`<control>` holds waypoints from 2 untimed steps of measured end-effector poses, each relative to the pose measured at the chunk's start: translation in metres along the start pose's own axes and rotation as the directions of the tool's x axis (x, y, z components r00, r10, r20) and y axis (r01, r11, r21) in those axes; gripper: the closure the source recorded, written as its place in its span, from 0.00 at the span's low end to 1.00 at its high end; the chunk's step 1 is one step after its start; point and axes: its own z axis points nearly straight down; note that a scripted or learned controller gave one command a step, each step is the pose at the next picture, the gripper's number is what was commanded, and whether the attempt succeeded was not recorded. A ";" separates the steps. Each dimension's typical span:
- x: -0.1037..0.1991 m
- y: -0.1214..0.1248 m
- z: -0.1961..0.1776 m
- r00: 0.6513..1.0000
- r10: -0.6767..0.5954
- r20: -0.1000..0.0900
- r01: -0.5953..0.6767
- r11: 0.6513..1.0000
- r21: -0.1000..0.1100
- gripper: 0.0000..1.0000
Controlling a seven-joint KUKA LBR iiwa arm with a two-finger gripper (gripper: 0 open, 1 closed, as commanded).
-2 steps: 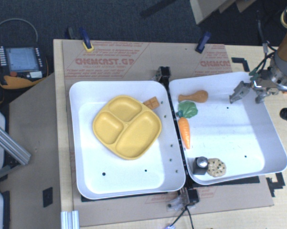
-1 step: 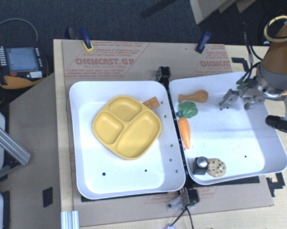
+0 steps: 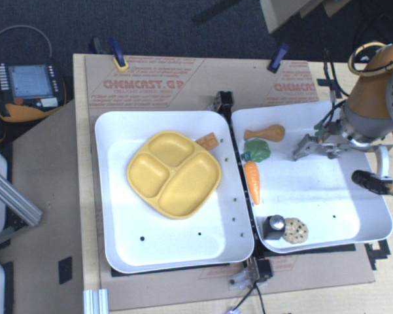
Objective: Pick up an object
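My gripper [image 3: 312, 153] hangs over the upper middle of the right bin [image 3: 353, 201], open with nothing between its fingers. To its left lie a tan drumstick-shaped toy [image 3: 265, 133] and a green leafy toy [image 3: 256, 150], both apart from the gripper. Below them, an orange carrot [image 3: 251, 181] rests along the bin's left wall. A cookie [image 3: 294, 230] and a small grey round piece [image 3: 275, 226] sit near the front edge.
The left bin [image 3: 118, 234] holds a yellow divided plate [image 3: 174, 174], with a small brown block [image 3: 207, 140] at the plate's upper right. A black divider [image 3: 235, 169] runs between the bins. The arm's orange band [image 3: 369, 87] rises at the right.
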 end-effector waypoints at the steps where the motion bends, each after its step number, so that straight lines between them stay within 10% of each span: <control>1: -0.001 0.003 -0.016 1.000 0.000 0.005 0.000 1.000 -0.012 1.00; 2: 0.000 0.006 -0.060 1.000 -0.001 -0.001 0.001 1.000 -0.003 1.00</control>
